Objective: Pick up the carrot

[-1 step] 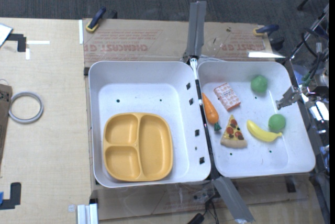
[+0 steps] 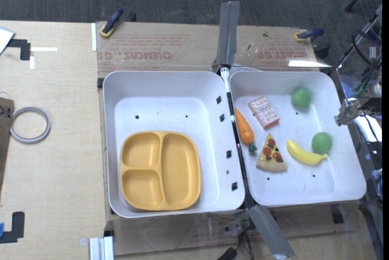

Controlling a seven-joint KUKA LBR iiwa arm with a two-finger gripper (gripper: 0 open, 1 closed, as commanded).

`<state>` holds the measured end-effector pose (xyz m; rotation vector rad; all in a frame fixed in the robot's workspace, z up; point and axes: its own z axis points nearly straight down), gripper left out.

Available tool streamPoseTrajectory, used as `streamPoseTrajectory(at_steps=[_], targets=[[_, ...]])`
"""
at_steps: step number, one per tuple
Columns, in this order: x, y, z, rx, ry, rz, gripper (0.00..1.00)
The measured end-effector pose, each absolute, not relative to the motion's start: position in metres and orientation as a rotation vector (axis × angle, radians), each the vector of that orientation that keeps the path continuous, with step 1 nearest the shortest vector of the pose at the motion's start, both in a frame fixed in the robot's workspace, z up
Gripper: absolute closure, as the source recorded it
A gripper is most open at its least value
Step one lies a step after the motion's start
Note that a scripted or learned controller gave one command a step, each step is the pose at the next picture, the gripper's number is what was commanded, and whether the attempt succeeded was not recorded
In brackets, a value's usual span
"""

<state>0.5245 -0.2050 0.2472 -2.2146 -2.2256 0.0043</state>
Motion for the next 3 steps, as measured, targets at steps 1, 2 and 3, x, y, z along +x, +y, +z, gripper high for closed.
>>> streamPoseTrajectory(at_steps=[1, 2, 3], targets=[[0.531, -0.221, 0.232, -2.321, -2.116, 0.003, 1.0], [0.478, -0.195, 0.268, -2.203, -2.238, 0.003, 1.0], [0.478, -0.195, 0.268, -2.202, -2.238, 0.003, 0.0]])
